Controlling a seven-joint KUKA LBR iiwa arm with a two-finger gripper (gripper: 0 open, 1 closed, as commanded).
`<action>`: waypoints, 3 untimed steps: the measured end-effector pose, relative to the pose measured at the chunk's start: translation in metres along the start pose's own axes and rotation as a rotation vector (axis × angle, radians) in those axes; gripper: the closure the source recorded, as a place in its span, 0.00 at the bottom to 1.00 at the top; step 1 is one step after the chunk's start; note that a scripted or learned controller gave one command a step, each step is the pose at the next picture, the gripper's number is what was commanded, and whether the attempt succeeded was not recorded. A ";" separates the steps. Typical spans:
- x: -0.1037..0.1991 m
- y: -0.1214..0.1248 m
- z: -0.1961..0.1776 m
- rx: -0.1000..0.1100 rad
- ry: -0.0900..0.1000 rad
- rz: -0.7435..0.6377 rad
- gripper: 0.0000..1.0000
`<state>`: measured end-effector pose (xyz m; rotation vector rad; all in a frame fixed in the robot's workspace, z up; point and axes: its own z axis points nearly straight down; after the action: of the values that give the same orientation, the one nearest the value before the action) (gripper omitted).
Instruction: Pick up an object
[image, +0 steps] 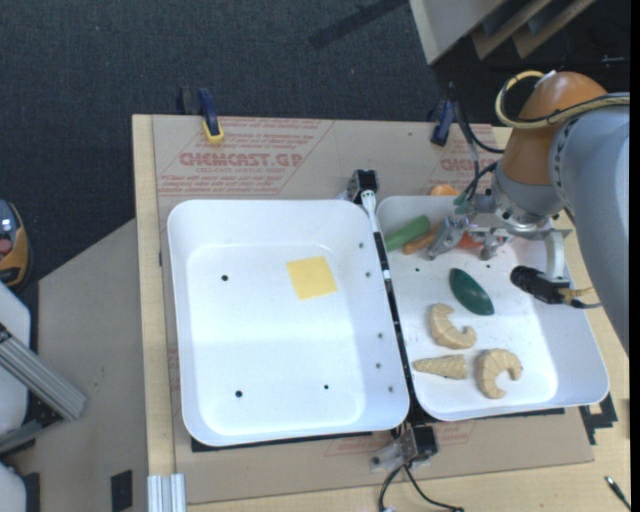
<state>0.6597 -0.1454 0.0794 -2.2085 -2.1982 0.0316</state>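
Observation:
My gripper (463, 248) hangs over the back of the right bin (578, 352), its fingers spread and nothing between them. Just left of it lie a light green piece (406, 234) and a small orange piece (420, 243), close to the left fingertip. A dark green oval (470, 291) lies on the bin floor a little in front of the gripper. Three beige curved pieces sit nearer the front: one in the middle (451, 326), one at the front left (441, 367), one at the front right (497, 370). A flat yellow square (312, 277) lies in the left bin (182, 300).
The two bins meet along a dark seam (390, 300) with a clamp at its back end (364, 184). Another orange bit (445, 190) sits behind the right bin's back rim. The arm (560, 150) fills the space above the bin's back right corner.

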 end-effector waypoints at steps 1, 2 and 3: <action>0.046 0.000 -0.001 -0.002 -0.004 -0.001 0.00; 0.012 0.002 -0.001 -0.012 -0.001 0.000 0.00; 0.039 -0.021 -0.005 -0.028 -0.002 -0.006 0.00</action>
<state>0.6388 -0.1065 0.0848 -2.2169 -2.2199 0.0029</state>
